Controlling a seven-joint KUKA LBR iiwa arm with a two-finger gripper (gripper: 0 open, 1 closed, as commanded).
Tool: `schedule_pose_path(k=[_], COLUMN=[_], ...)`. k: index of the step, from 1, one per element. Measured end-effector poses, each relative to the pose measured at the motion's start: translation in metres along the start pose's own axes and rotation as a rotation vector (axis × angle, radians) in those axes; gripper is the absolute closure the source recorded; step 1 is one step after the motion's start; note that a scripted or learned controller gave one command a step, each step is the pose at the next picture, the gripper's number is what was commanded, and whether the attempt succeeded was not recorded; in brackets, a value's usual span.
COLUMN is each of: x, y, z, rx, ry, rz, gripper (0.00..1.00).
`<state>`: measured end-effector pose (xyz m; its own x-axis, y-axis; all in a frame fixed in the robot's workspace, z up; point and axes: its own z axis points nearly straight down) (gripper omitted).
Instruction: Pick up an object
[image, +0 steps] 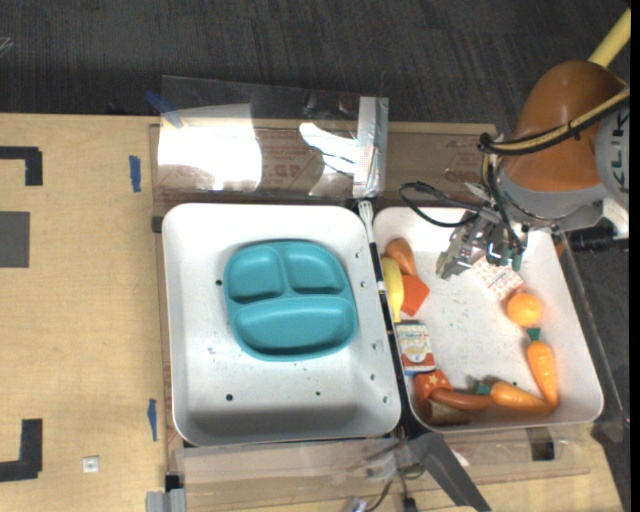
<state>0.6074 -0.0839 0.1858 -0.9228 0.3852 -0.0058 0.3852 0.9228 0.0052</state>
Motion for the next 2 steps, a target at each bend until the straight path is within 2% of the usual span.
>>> schedule_pose_path(k=[1, 2], x=[-0.0084, -0.0076], y=[-0.0076, -0.0079], z=[0.0949, 0.0964], rx=[0.001, 0.002], ry=[-0.006, -0.003], rz=[-0.142, -0.142], gripper=[1.0, 0.0])
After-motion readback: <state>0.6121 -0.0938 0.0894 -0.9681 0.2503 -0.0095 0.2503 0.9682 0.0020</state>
